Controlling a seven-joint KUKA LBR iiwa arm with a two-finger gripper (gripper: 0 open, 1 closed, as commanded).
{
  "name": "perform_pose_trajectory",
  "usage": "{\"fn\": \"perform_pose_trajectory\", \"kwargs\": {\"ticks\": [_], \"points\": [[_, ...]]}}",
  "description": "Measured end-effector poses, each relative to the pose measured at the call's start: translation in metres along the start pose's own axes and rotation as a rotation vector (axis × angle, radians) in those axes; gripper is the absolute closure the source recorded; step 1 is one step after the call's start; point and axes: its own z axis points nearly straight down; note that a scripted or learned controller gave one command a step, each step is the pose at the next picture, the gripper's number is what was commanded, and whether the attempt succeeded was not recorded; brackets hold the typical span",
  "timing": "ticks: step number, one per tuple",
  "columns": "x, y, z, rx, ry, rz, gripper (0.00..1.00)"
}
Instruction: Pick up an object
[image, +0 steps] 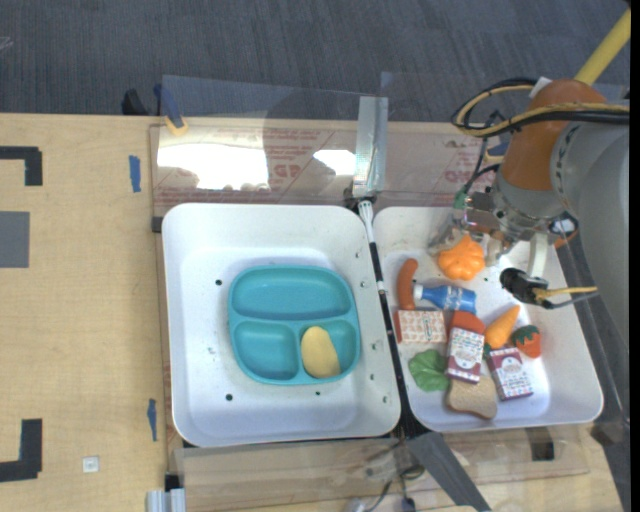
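Note:
My gripper (468, 232) hangs at the back of the right bin (580, 395), just above an orange pepper-like toy (461, 261); the view does not reveal whether they touch. In front of the toy lie a red sausage (406, 283), a blue can (447, 297), a carrot (503, 325) and a red tomato (528, 341). Three small printed cartons (421, 326) (466, 352) (511, 373), a green leaf (429, 369) and a bread slice (472, 398) fill the front of that bin.
The left bin (190, 300) holds a teal divided plate (290, 295) with a yellow potato (320, 352) in its front right compartment. A metal post (370, 145) and a clear panel (260, 150) stand behind the bins. The arm (545, 150) comes in from the upper right.

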Motion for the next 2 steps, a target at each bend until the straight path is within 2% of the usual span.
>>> {"fn": "perform_pose_trajectory", "kwargs": {"ticks": [1, 2], "points": [[0.001, 0.0, -0.008, 0.001, -0.001, -0.001, 1.0], [0.084, -0.017, -0.116, -0.005, 0.001, -0.181, 1.0]]}}
